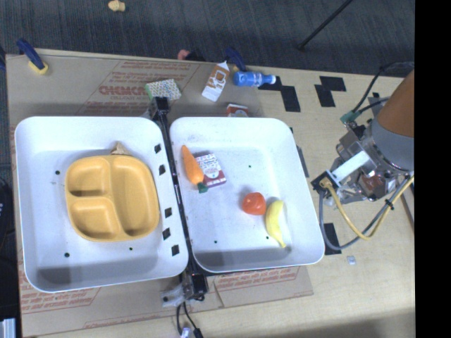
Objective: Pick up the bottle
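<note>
**Bottle's outside the bins, arm hasn't even started the reach**

Off at 3 o'clock of the right bin [299, 153], just past its rim, is where the gripper [352, 171] sits, low over the bench with a tangle of yellow cable [366, 220] looping under it. From this angle I honestly can't tell how the hand is set, it's mostly a blur of brackets and wires. Nothing is visibly in it either way.

The bottle [250, 79], the small blue one, isn't in either bin. It's lying on its side on the cardboard sheet [113, 83] at about 12 o'clock of the right bin, beyond the far rim, with a little carton [216, 82] just beside it at its 9 o'clock. Well apart from the arm.

Inside the right bin: a carrot [192, 165] touching a small box [211, 169], then a tomato [254, 203] and a banana [274, 222] close together near 5 o'clock. The left bin [28, 189] holds a yellow divided plate [111, 196].

So my read is we're at the very first step, approach not begun. The next move needs a swing toward 11 o'clock from where the gripper is, across the bin's far corner, then a descent lined up across the bottle's short axis since it's lying flat. The carton being so close on one side could get nudged, so coming in from the cap end looks safer to me.
</note>
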Available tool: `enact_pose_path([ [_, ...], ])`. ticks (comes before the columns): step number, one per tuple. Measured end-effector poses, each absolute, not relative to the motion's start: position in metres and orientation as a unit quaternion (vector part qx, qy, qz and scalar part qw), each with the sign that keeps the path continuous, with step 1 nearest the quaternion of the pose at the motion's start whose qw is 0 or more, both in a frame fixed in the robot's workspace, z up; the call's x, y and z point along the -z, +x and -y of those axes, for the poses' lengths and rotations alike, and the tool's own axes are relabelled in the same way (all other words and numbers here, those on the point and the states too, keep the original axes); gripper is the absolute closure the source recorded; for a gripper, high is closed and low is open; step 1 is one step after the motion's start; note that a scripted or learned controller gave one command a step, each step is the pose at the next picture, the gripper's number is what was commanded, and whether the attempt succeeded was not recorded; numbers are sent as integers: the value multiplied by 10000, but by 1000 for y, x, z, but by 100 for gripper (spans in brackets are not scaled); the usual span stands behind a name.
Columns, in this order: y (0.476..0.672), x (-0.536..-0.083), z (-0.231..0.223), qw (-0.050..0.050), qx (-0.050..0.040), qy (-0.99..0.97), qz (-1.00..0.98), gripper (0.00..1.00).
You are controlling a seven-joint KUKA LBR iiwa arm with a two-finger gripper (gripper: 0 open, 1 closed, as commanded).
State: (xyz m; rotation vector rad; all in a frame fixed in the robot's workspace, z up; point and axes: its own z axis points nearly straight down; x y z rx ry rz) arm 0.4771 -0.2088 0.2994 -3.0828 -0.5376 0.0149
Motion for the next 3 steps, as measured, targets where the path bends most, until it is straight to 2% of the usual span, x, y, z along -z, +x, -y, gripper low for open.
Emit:
enact_pose_path([
  [3,478,-328,207,114,-88,-9827,1846,100],
])
